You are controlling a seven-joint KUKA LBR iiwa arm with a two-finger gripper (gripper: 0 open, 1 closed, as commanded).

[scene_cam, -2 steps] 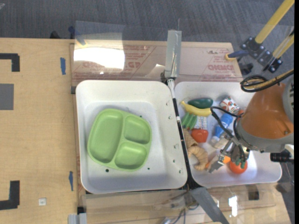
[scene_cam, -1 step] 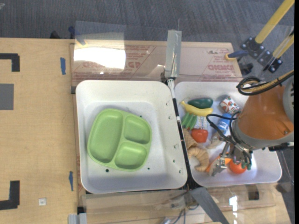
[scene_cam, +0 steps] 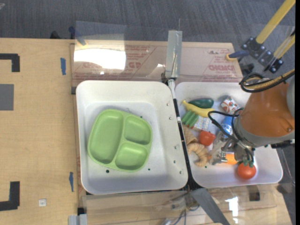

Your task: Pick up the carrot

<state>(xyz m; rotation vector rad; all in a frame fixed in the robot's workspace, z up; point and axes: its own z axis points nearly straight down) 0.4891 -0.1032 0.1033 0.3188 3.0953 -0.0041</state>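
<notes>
The arm (scene_cam: 267,111) comes in from the right and bends down over the right bin (scene_cam: 269,175), its broad orange band filling much of that bin's right half and hiding whatever lies beneath it. Below the band the wrist narrows to the jaws (scene_cam: 228,154), which point down and to the left, low over the bin floor near its front. Just at their tip sits a small orange piece — the carrot (scene_cam: 229,159) — lying on the bin floor; only a short stub of it shows, the rest covered by the metal parts. Whether the jaws are spread or pressed together cannot be told: the fingers are a tangle of dark and shiny shapes, and no clear gap shows.

Just beside the carrot, toward the front right, lies a red tomato (scene_cam: 246,170) with a green top. Left of the jaws are a smaller red tomato (scene_cam: 206,137) and a knobbly tan piece (scene_cam: 200,153), hard to name. Farther back lie a yellow banana (scene_cam: 198,108), a dark green vegetable (scene_cam: 202,102) and a red-and-white ball (scene_cam: 229,105), partly cut off by the arm. A black cable (scene_cam: 218,121) loops from the wrist across the toys.

The left bin (scene_cam: 93,95) holds a green divided plate (scene_cam: 120,139) — three compartments, lying flat. Both bins rest on the counter (scene_cam: 33,125).
</notes>
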